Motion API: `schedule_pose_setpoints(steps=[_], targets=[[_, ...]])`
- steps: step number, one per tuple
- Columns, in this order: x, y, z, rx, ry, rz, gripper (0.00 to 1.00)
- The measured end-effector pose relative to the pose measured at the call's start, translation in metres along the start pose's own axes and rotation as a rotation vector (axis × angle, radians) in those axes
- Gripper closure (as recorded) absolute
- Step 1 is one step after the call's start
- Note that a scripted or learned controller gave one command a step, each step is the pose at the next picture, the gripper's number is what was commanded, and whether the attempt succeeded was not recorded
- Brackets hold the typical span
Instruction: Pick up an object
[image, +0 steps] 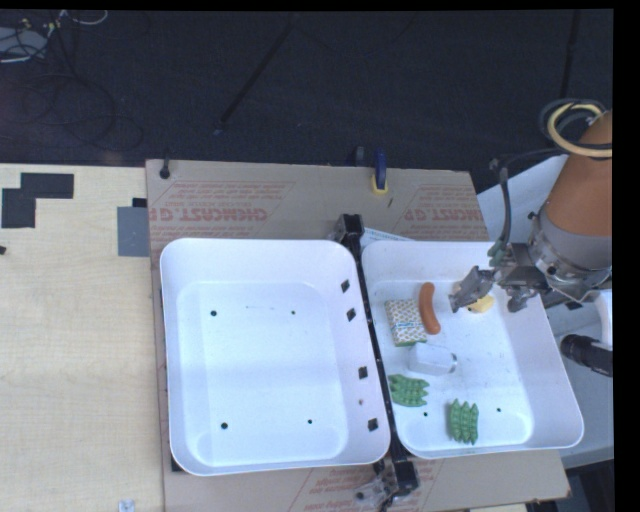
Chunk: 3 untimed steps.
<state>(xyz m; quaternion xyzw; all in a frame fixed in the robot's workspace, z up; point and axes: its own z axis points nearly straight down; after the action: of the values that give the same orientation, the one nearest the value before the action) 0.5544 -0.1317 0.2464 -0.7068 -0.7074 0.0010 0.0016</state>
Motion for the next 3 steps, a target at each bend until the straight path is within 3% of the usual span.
schedule_pose_setpoints(steps=[1, 2, 3], targets=[[-0.001, 0.0, -0.01, 0.002, 0.001, 0.0, 1.0], [-0.03, -0.082, -0.053, -0.001, -0.001, 0.005, 1.0], [0.036, -0.013, -0.106, -0.009, -0.001, -0.008, 1.0]])
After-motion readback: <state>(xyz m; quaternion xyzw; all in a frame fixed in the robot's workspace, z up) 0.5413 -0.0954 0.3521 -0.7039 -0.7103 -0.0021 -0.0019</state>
